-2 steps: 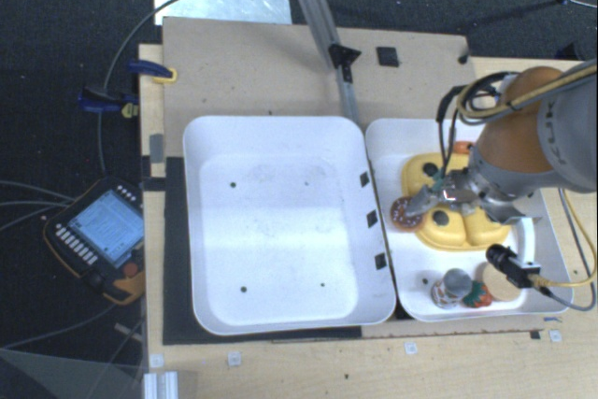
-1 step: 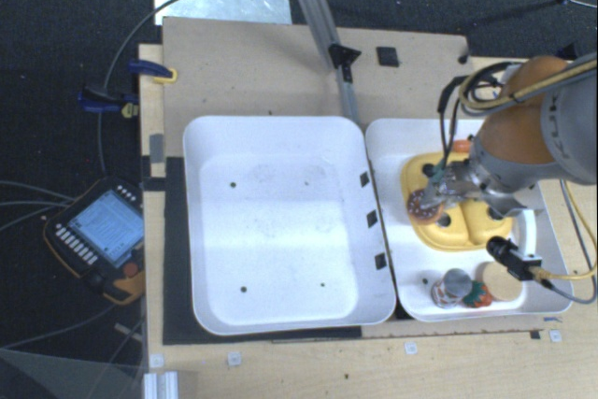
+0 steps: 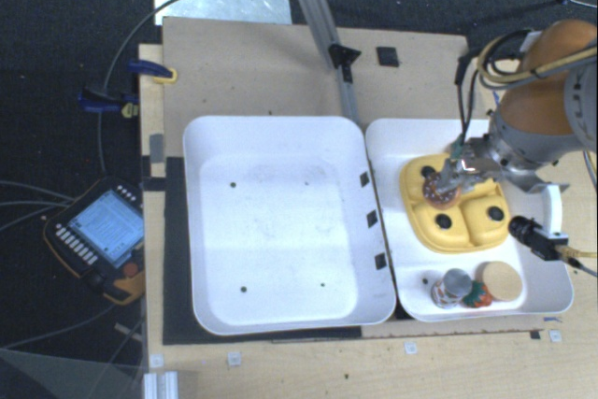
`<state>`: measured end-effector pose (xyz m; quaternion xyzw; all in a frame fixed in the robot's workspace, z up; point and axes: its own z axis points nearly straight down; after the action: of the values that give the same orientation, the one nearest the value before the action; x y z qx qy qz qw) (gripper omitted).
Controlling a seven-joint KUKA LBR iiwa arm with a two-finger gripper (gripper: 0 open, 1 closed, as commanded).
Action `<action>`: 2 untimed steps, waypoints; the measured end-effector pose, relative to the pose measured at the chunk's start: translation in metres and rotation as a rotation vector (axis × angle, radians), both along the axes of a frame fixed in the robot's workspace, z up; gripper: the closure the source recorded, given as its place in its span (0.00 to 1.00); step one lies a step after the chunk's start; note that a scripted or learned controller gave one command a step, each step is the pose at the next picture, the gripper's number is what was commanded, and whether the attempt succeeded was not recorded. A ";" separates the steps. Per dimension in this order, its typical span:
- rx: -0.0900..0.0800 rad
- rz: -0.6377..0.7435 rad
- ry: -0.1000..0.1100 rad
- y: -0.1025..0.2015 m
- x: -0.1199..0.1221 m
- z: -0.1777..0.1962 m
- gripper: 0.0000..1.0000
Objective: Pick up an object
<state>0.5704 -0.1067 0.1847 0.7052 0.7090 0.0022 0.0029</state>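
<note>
Hovering pincer over the yellow toy in the right bin, at three o'clock. Finger spacing impossible to tell. Needing a centred descent, avoiding the small things at five o'clock.

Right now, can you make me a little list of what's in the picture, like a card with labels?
robot arm: comes in from the right, gripper low over the yellow thing
yellow thing: a lumpy yellow object with dark spots, in the right bin
other stuff in right bin: a tan round disc and a small grey and colourful clump near the front edge
left bin: white tray beside the right one
off the bench: a handheld controller with a blue screen on the floor at left
</note>
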 end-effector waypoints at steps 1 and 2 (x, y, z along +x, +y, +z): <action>0.000 0.000 0.001 0.000 0.002 0.045 1.00; 0.003 0.004 0.007 0.055 -0.011 0.034 1.00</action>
<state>0.5594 -0.0512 0.2190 0.7037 0.7105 0.0007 -0.0005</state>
